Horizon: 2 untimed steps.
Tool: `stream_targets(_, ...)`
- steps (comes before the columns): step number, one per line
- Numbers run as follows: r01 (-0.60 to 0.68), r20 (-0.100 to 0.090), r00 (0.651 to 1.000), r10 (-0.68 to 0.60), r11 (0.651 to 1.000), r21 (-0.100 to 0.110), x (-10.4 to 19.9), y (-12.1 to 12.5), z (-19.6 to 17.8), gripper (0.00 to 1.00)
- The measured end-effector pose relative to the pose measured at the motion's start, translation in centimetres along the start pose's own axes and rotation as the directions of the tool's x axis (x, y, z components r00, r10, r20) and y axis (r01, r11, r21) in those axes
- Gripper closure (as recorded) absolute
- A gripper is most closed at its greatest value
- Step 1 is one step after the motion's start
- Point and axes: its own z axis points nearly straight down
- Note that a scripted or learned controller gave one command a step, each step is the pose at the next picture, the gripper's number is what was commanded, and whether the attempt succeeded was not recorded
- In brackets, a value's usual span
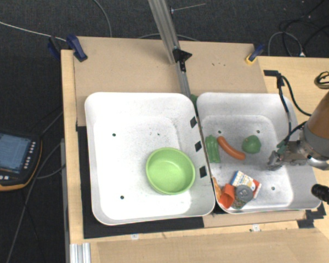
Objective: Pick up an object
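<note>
We see the left bin (107, 147) mostly open; only the green bowl (170, 170) sits toward its 4 o'clock corner, leaving free floor from 7 through 2 o'clock. The right bin (263, 111) is tighter. A green block (211, 148), an orange carrot (231, 148) and a green ball (251, 144) line its middle, while a small packet (245, 181), a grey disc (242, 194) and an orange piece (226, 196) crowd 7 o'clock. The gripper (279, 159) stands at 3 o'clock. Bare floor remains at 12 and 5 o'clock.
</note>
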Motion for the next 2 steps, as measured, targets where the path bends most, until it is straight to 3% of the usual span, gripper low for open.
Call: stream_targets(2,0.0,0.001,1.0,0.0,1.0,-0.003,0.0,0.0,-8.5,1.0)
